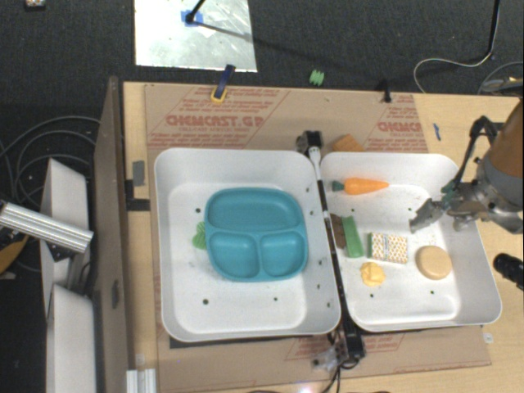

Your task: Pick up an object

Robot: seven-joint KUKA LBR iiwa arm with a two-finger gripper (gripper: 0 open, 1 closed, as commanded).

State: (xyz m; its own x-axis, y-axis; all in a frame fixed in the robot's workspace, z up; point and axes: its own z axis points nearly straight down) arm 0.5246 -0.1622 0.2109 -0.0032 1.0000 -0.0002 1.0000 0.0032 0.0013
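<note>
Two shallow white bins are seen side by side on a bench covered with brown cardboard [270, 113]. In the left bin [176, 219] a blue divided plate [255, 232] is laid flat, and a small green piece [199, 237] is tucked against the plate's left edge.

The right bin [475, 301] is shared by several small things. An orange carrot [364, 186] is placed near the far wall, lying crosswise. A green stick [352, 237] is found close to the divider between the bins, with a speckled, patterned block [389, 247] just beside it on the right. A small yellow lump [372, 274] is seen below these, and a round tan disc [433, 262] is set to the right of the block, apart from it.

The gripper [426, 215] is reached in from the right edge and is held over the right bin, above the tan disc and the block. Nothing is seen between its fingers; whether they are spread or closed cannot be told from this slant.
</note>
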